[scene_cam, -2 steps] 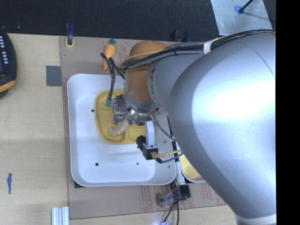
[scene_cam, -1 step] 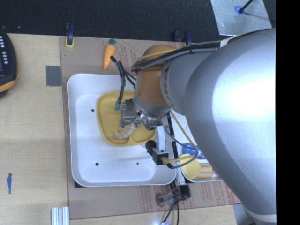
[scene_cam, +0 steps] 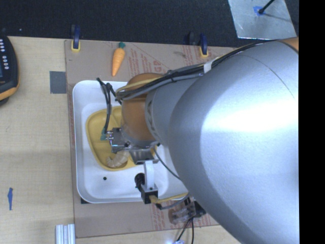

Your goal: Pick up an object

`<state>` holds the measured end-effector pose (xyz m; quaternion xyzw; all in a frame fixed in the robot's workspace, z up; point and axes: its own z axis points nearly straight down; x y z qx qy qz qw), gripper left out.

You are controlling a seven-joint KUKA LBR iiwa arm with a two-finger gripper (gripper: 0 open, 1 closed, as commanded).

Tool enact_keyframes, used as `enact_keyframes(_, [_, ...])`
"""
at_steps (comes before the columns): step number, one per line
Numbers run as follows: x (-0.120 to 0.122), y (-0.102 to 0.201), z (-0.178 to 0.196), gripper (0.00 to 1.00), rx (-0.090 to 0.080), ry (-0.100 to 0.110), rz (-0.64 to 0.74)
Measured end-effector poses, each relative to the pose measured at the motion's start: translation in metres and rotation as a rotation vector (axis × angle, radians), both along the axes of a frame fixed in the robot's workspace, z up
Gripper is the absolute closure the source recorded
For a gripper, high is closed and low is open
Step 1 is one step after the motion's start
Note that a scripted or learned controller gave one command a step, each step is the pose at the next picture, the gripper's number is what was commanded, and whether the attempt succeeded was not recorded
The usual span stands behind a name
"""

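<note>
While low over the yellow dish in the white bin, jaws' spread indiscernible.

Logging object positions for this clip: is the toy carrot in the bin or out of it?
Out. The toy carrot lies on the brown board beyond the white bin's far rim.

- The grey arm reaches in from the right and hides most of the right side of the bin.
- Its orange band sits over the bin's middle.
- The gripper points down over the bin's left half.
</note>
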<state>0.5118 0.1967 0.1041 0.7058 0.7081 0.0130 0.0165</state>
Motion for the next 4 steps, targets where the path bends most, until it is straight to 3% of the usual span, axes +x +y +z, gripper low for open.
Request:
enact_keyframes(1, [-0.020, -0.030, 0.039, 1.00, 0.005, 0.042, -0.002])
enact_keyframes(2, [-0.025, 0.007, 0.003, 1.00, 0.002, 0.019, -0.004])
enact_keyframes(3, [-0.035, 0.004, 0.036, 1.00, 0.005, 0.041, -0.004])
enact_keyframes(4, [0.063, 0.013, 0.127, 1.00, 0.006, 0.032, 0.006])
